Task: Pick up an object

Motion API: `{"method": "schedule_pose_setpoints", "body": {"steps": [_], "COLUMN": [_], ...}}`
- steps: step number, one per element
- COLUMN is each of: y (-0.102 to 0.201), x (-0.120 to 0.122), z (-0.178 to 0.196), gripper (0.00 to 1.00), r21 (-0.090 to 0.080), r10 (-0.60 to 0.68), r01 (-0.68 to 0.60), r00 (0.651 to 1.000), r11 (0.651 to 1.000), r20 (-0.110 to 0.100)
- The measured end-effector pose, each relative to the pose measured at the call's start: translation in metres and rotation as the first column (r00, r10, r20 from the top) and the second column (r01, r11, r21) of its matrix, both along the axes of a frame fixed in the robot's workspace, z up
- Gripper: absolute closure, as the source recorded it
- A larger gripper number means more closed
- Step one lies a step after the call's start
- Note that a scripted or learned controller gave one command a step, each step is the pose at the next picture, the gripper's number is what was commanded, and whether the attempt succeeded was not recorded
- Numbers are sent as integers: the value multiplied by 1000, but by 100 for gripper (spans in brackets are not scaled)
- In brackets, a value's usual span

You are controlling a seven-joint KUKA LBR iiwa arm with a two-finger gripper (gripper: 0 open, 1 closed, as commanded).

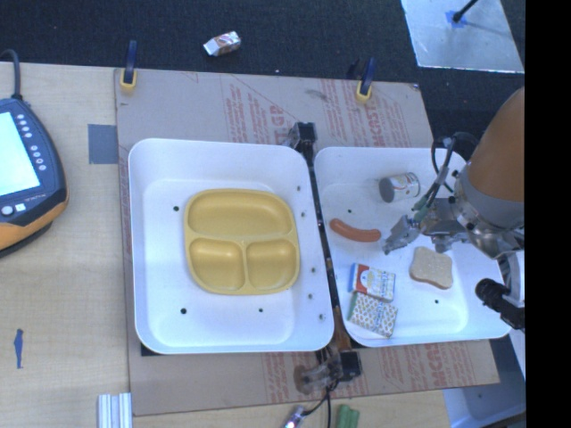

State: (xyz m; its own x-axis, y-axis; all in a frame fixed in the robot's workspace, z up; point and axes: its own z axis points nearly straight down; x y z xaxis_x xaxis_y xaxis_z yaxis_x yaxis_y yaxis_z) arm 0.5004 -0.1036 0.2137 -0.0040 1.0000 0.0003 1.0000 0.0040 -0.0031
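One sausage [355,232], two cartons [373,283], one bread slice [432,268]

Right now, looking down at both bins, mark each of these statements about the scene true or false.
1. The yellow divided plate lies in the left bin. True.
2. The sausage lies on that plate. False: it lies in the right bin.
3. The gripper holds the bread slice. False: the bread lies apart on the bin floor.
4. The small can lies beyond the sausage, nearer the bin's far wall. True.
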Motion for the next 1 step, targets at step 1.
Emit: {"method": "schedule_pose_setpoints", "body": {"steps": [1], "y": [-41], "x": [46], "z": [-44], "gripper": [0], "r21": [-2], "r10": [0], "r01": [0], "r00": [1000], "r11": [1000], "r20": [-1]}}
